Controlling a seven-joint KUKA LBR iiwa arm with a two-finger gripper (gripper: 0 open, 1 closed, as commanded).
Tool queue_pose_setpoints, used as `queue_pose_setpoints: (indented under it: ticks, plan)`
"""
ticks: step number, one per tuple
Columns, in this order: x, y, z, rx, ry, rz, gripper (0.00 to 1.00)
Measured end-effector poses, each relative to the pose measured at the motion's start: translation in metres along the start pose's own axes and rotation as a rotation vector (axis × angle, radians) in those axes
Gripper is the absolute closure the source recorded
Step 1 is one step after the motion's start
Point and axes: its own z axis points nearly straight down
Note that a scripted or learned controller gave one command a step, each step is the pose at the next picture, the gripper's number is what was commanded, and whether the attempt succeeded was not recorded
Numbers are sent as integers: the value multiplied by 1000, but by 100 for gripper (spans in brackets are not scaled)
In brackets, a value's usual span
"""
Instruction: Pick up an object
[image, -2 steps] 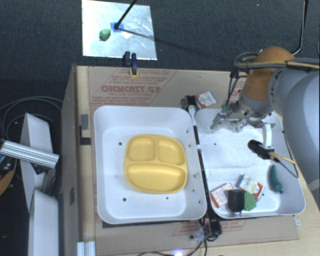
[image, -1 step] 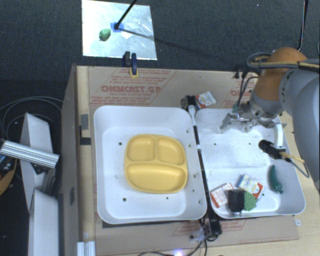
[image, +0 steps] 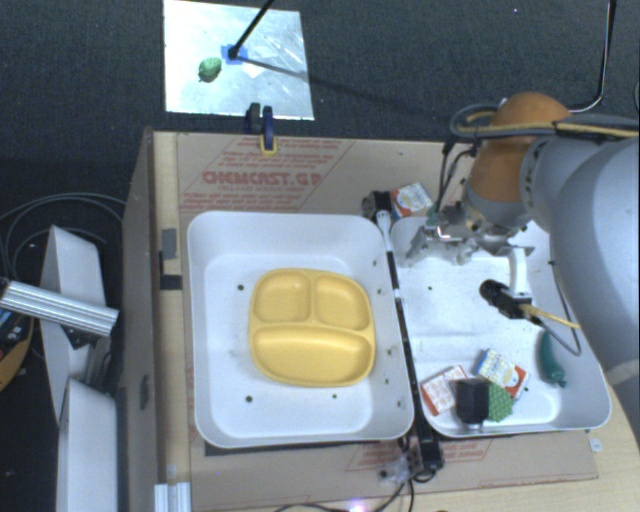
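A: Gripper (image: 445, 240), where is it?

B: Over the far left part of the right-hand white plastic bin (image: 450, 320), low above the bin floor. The grey arm reaches in from the right, with the orange band above the wrist. Wide or narrow: cannot tell from this angle.

A: Nearest object?

B: The small red-and-white printed packet (image: 410, 200). It sits just left of and beyond the gripper, in the bin's far left corner, close to the rim. Cannot tell whether it touches the gripper.

A: Rest of that bin?

B: A cluster at the near side, well apart from the gripper:
- The flat red-and-white packet (image: 438, 390) lies near the left wall.
- The black rectangular block (image: 472, 400) is against its right side.
- The green crumpled piece (image: 502, 407) is just right of the block.
- The colourful white-edged packet (image: 500, 370) is just beyond those, touching or overlapping the green piece.
- The dark green elongated object (image: 550, 360) lies alone toward the right wall.

A: Left side?

B: The left-hand white plastic bin (image: 215, 300) sits rim to rim with the right one. The yellow plastic plate with three compartments (image: 310, 325) lies flat in its middle, well apart from the gripper.
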Motion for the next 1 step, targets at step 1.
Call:
queue_pose_setpoints:
  ticks: [1]
  plan:
    - [-48, 0, 0, 0, -3, 3, 0]
